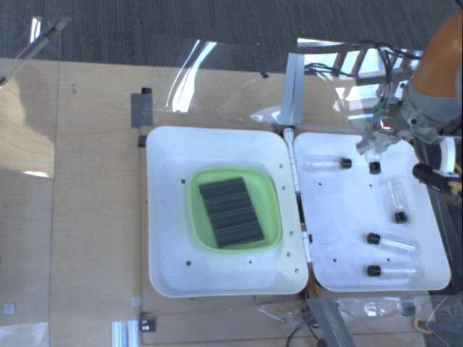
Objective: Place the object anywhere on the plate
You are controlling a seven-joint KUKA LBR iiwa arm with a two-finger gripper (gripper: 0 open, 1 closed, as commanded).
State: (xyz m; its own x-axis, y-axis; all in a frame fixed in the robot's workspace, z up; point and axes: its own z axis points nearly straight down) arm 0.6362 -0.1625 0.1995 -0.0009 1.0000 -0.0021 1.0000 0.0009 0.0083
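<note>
A green square plate (pixel 270 215) lies in the left white bin (pixel 163 194). On the plate's middle rests a dark grey ridged block (pixel 230 212), lying flat and slightly turned. The arm's orange band (pixel 441 63) and grey wrist show at the upper right. My gripper (pixel 373 142) hangs over the far edge of the right bin (pixel 340 208), close to a small black-capped vial (pixel 374 168), and far from the plate. Nothing shows between its tips.
Several clear vials with black caps lie in the right bin, such as one near the back (pixel 325 163), one at the right (pixel 396 196) and one at the front (pixel 391 270). A grey upright post (pixel 292 89) stands behind the divide between the bins.
</note>
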